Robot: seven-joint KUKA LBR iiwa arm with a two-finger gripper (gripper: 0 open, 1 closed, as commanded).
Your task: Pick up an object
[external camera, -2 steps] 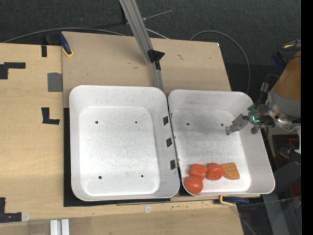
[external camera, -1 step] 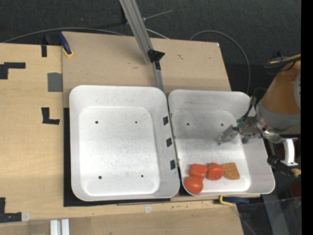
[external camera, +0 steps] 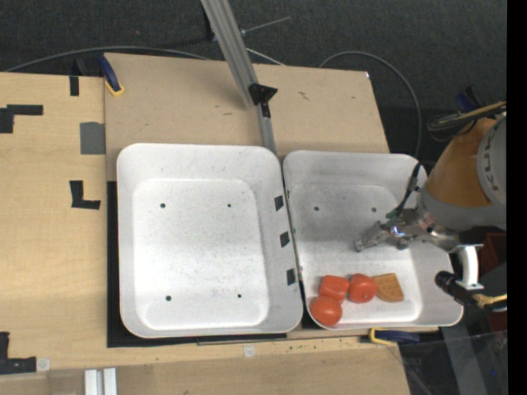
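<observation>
Three red rounded objects lie together at the near edge of the right bin (external camera: 346,179): one (external camera: 333,286) at the left, one (external camera: 361,289) beside it, and one (external camera: 326,309) in the front corner. A flat orange-brown square piece (external camera: 389,287) rests just right of them. My gripper (external camera: 367,240) hangs low over the right bin's middle, a little behind and above the red objects, pointing left. Nothing shows in its grasp.
The left bin (external camera: 198,159) lies beside the right one, with black clips along their shared wall. A slanted metal pole (external camera: 235,44) stands behind the bins. The arm's grey and orange body (external camera: 465,179) crowds the right bin's right side.
</observation>
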